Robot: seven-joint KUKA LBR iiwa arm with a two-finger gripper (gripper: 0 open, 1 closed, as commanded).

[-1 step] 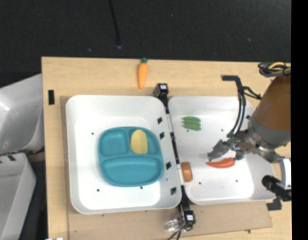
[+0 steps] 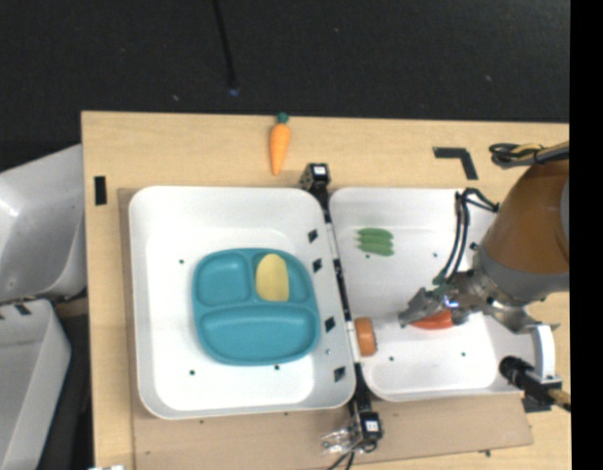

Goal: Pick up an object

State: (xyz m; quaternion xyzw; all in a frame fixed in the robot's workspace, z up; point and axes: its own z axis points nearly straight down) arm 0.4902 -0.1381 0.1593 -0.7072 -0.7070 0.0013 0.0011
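Landmark: the divider (image 2: 333, 272) where the two bins meet.

Right of the divider, in the right bin (image 2: 399, 385): the gripper (image 2: 429, 311) sits low over the floor, about mid-bin, arm coming in from the right rim. A red object (image 2: 437, 322) lies right at the fingertips, touching or just under them. Can't tell whether the fingers are open, closed or pinching it; they blur into the red piece.

Other items on that side: an orange piece (image 2: 365, 337) just right of the divider, near the gripper but apart from it; a green piece (image 2: 376, 241) further back, also nearer the divider than the gripper, well clear.

Left of the divider, in the left bin (image 2: 155, 360): a blue tray (image 2: 245, 331) in the middle, a yellow item (image 2: 272, 278) lying in its upper right compartment. Tray stands clear of all bin walls.

Beyond the bins, back-left of the divider's far end, a carrot (image 2: 279, 145) lies on the bench (image 2: 184, 145).

Room: open floor between the gripper and the divider except for the orange piece. Front part of the right bin is bare, back part bare apart from the green piece. Black clips line the divider along its length.
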